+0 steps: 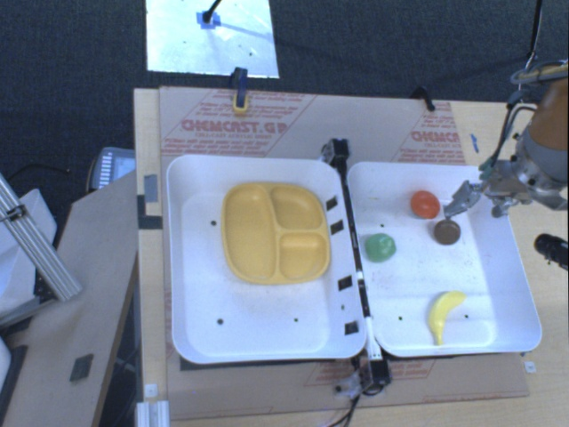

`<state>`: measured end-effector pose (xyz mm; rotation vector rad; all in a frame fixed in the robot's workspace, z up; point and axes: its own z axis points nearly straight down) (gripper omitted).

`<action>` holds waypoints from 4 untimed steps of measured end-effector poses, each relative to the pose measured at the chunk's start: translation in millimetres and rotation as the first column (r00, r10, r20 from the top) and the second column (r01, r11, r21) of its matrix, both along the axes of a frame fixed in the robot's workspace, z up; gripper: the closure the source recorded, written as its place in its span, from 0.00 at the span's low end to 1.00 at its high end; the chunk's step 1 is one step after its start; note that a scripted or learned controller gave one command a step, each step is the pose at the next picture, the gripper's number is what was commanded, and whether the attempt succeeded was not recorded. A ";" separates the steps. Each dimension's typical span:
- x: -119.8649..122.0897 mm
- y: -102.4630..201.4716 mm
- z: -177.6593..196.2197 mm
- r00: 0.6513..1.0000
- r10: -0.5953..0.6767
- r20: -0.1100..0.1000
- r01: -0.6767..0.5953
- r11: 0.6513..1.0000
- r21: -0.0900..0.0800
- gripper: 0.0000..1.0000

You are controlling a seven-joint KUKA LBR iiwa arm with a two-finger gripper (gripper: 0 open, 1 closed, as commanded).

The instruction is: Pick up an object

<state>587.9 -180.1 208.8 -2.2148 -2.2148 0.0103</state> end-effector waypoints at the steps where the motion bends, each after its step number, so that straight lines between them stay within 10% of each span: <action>1: 2.8 0.7 7.7 1.000 0.003 0.012 -0.003 1.000 -0.002 0.00; 4: 5.7 10.4 -126.0 1.000 0.002 0.011 -0.002 1.000 -0.002 0.00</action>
